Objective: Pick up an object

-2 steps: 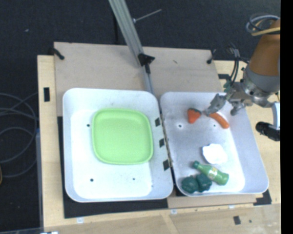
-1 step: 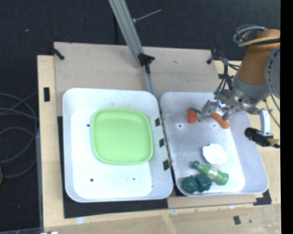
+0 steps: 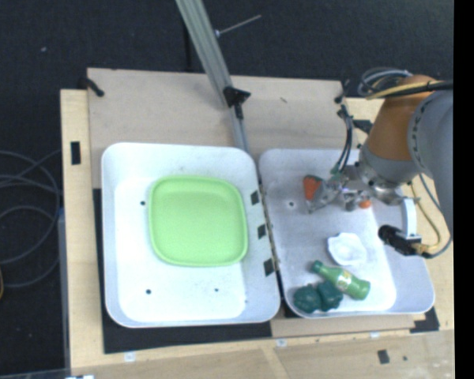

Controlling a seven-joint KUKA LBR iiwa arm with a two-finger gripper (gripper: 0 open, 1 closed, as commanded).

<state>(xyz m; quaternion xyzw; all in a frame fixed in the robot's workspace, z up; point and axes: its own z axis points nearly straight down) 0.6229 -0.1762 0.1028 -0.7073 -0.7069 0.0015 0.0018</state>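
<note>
The grey arm [image 3: 426, 133] reached in from the right, its orange band [image 3: 391, 129] sitting just above the wrist. The gripper [image 3: 332, 196] hung low over the right bin [image 3: 411, 290], pointing toward that bin's upper left part.

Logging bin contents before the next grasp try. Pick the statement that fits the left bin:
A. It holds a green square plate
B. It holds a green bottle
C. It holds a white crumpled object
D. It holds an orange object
A: the green plate lies flat in the left bin, while the green bottle lies in the right bin.
</note>
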